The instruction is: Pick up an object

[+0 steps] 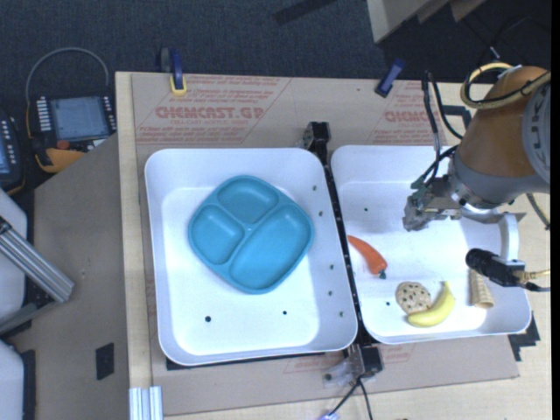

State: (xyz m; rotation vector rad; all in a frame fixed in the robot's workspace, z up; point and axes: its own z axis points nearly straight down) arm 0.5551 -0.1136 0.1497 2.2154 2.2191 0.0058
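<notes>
The nearest candidates for me lie in the right bin (pixel 385 160): a small orange carrot (pixel 367 253) at about nine o'clock of the bin's floor, close to its left wall, then a round cookie (pixel 412 297) and a yellow banana (pixel 435 307) touching or nearly touching each other toward six o'clock, and a pale cone-like piece (pixel 479 289) at about four o'clock. All look like light toy food, probably hard and smooth, so I expect them to slip if pinched off-centre. The carrot I would take across its thick middle, square to its length; the banana across the middle of its curve. The cookie lies flat and looks awkward to get under.

My pincer (pixel 420 214) hangs over the upper middle of this bin, at about twelve to one o'clock from the carrot and well apart from it. How wide it stands I cannot tell from this view, and I see nothing in it. My grey wrist, with its orange band, reaches in from three o'clock.

In the left bin (pixel 166 173) sits a blue divided plate (pixel 251 233), far from me.
</notes>
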